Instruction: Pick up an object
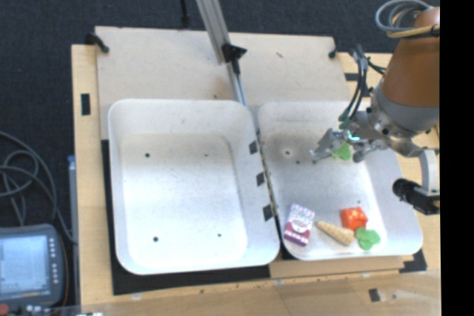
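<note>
The two-finger grey metal gripper [341, 146] hangs in the right-hand shallow white plastic bin [385, 244], and a small bright green object [342, 152] sits right between its fingers; they look closed on it, though whether the piece rests on the bin floor or is already off it I cannot tell. The grasp seems the step in hand, so a straight, slow lift with the fingers kept clenched would serve best, since a small rounded piece can squirt out sideways. Well below the fingers, near the front rim, lie a purple-and-white carton [298, 224], a tan cone-shaped piece [335, 232], an orange-red block [353, 217] and another green lump [367, 237], all safely apart from the lift path.
</note>
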You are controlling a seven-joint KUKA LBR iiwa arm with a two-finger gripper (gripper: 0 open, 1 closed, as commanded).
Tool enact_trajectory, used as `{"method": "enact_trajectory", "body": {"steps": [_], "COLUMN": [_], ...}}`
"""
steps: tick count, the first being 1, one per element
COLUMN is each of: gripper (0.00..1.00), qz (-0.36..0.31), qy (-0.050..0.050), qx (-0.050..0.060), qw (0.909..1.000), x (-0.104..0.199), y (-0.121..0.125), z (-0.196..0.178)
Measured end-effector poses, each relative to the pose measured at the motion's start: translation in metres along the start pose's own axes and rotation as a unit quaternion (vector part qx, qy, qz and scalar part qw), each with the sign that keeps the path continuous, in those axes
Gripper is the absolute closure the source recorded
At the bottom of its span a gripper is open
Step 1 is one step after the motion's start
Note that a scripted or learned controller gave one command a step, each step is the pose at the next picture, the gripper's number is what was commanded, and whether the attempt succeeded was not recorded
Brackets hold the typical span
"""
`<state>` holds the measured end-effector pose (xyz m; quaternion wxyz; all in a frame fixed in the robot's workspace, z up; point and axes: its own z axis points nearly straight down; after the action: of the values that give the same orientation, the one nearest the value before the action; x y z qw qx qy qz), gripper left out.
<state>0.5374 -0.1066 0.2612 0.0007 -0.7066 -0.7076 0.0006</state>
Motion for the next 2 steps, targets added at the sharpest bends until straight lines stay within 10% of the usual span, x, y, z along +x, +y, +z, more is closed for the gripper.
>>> {"method": "enact_trajectory", "body": {"steps": [2], "gripper": [0.0], "qz": [0.002], "qy": [-0.001], "qx": [0.0], "qw": [1.0], "x": [-0.008], "y": [0.006], "z": [0.043]}}
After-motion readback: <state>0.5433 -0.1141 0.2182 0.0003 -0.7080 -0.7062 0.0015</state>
